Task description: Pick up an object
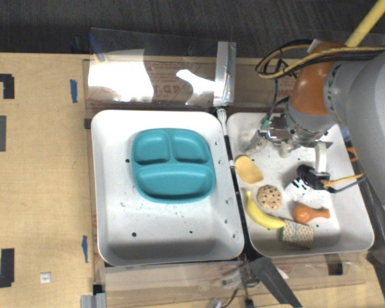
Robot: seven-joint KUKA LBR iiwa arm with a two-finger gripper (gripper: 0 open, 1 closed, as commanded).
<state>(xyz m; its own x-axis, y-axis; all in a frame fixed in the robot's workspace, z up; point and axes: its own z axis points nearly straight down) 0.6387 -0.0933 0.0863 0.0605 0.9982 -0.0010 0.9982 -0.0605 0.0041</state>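
Observation:
My gripper [277,140] hangs over the back part of the right bin [353,236], below the orange band of the wrist. Several small things lie in that bin in front of it. A yellow-orange lump [248,169] rests just left and in front of the gripper, apart from it. Further forward lie a round speckled cookie [269,197], a yellow banana [262,214], an orange drumstick [310,213] and a patterned roll [298,234]. I see nothing held by the gripper.
The left bin [115,236] holds a teal divided plate [173,164]. A raised rim [230,172] separates the two bins. Clear plastic sheeting [160,76] stands behind the bins. The arm's grey body [366,120] covers the right bin's far right side.

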